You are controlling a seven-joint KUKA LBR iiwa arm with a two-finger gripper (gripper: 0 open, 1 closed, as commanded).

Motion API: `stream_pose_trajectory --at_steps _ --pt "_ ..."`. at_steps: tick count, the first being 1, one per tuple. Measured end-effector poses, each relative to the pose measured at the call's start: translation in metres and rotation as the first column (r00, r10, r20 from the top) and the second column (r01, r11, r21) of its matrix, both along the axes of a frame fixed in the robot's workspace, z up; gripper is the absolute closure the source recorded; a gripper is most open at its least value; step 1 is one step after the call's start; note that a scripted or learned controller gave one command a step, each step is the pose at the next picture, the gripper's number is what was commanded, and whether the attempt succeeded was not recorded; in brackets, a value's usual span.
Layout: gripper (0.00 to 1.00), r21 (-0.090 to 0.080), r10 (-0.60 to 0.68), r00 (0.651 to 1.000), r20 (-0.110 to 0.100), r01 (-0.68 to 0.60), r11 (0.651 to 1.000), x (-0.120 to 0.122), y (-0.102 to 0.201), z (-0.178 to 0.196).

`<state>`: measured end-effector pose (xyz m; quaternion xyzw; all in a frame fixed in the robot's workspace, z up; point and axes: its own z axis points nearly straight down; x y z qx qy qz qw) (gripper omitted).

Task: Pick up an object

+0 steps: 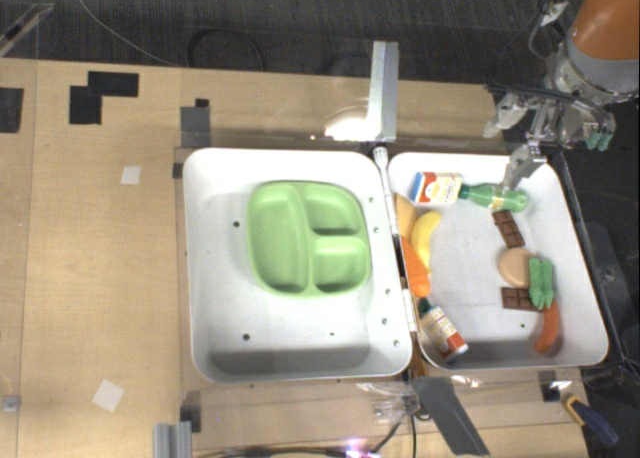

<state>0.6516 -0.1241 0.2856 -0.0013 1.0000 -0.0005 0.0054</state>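
Note:
The right bin [585, 276] holds several small items. A white and orange milk carton [436, 187] lies at its far left, with a green bottle [492, 197] on its side just right of it. My gripper [518, 168] hangs over the bin's far edge, directly above the bottle's right end, and nothing is visibly held. Below the bottle are a brown chocolate bar [510, 229], a tan round bun [515, 266], a green leafy piece [541, 282] and an orange carrot [548, 329]. A yellow banana [426, 232] lies along the left wall.
The left bin [215, 326] bears a green divided plate [305, 236]. An orange piece [415, 268] and a small jar [443, 332] lie by the right bin's left wall. A second chocolate piece [516, 298] sits under the bun. A metal post [383, 96] stands behind the bins.

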Motion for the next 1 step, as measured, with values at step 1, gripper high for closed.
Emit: stream_pose_trajectory --at_steps 1 --pt "0.0 0.002 0.078 0.997 -0.01 -0.078 0.997 -0.0475 -0.0159 -0.1654"
